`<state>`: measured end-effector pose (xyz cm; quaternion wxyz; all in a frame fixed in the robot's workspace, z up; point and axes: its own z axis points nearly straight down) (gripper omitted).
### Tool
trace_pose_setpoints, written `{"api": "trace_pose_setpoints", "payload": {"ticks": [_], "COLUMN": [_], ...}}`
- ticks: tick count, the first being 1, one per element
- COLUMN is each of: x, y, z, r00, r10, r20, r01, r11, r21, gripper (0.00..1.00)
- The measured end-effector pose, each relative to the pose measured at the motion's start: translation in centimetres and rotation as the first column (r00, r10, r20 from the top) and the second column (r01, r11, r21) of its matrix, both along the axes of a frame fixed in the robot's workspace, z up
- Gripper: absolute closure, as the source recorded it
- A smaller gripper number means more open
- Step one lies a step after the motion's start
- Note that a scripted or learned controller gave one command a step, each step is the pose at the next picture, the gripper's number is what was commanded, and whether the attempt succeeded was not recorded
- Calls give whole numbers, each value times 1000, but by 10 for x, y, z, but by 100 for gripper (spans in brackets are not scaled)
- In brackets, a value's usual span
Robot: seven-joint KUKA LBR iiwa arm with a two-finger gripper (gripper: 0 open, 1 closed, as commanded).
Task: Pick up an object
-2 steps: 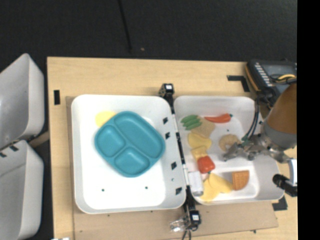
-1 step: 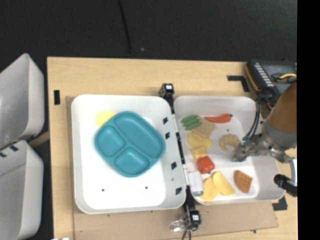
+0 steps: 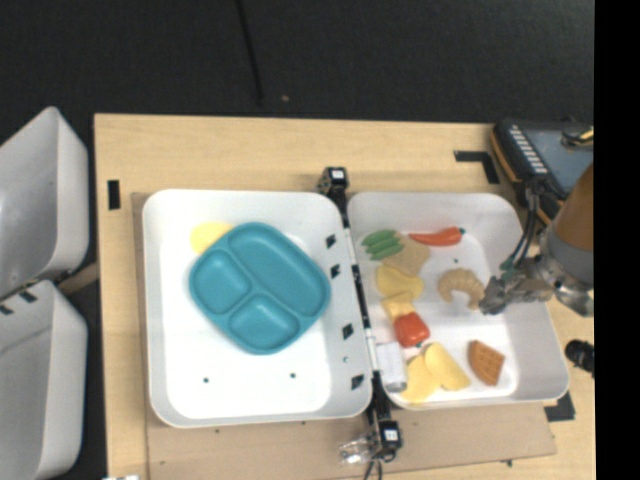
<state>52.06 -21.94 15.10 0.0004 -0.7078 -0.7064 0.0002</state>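
Observation:
The right bin (image 3: 500, 213) holds several toy foods: a green piece (image 3: 380, 241), a red chili (image 3: 438, 236), a beige piece (image 3: 412, 258), a yellow piece (image 3: 398, 283), a red block (image 3: 411, 329), yellow pieces (image 3: 436, 371), a brown waffle-like piece (image 3: 487, 362) and a tan croissant (image 3: 460, 284). My gripper (image 3: 496, 298) reaches in from the right and sits low in the bin, just right of the croissant, near or touching its right end. Nothing shows between the fingers.
The left bin (image 3: 170, 368) holds a teal divided plate (image 3: 259, 286) with a yellow object (image 3: 207, 234) peeking out at its upper left. A dark device (image 3: 530, 153) lies on the bench at the back right.

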Motion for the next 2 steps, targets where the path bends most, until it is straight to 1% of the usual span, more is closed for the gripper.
{"api": "trace_pose_setpoints", "payload": {"ticks": [1, 2], "x": [2, 4], "y": [-6, -8], "z": [60, 88], "r00": [1000, 1000], "r10": [5, 6], "r20": [3, -1], "r01": [-5, -6], "r11": [1000, 1000], "r21": [-2, 0], "gripper": [100, 100]}}
